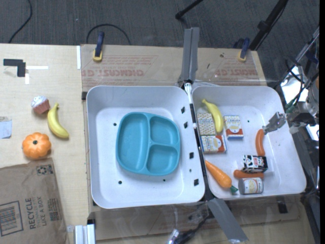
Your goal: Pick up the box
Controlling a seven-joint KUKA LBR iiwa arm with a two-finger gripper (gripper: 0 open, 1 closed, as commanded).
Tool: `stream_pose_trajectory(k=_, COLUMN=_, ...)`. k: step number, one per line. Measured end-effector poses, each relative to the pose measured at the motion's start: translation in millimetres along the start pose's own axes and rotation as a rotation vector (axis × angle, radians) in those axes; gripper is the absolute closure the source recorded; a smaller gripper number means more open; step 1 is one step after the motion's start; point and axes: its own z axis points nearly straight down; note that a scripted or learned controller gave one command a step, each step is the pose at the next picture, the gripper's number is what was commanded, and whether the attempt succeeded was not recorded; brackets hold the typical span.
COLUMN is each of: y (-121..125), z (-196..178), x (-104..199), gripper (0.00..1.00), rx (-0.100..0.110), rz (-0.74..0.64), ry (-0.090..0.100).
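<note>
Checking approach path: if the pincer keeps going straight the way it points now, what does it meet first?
Probably the hot dog: the pincer angles down-left toward it from the right bin's edge. Height above the bin is unclear.

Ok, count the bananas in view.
2. One banana lies in the right bin, near its back-left corner; the other banana lies on the bench, left of the bins.

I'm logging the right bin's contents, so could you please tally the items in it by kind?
Boxes or cartons: 4
Sausages: 2
Banana: 1
Carrot: 1
Can: 1
Total: 9
</note>
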Motion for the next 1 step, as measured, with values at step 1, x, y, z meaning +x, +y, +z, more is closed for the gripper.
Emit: stream_pose_trajectory(k=1, y=51.6, z=109.5, x=55.5, gripper=0.0, rx=-0.01, rz=0.102, ry=-0.002)
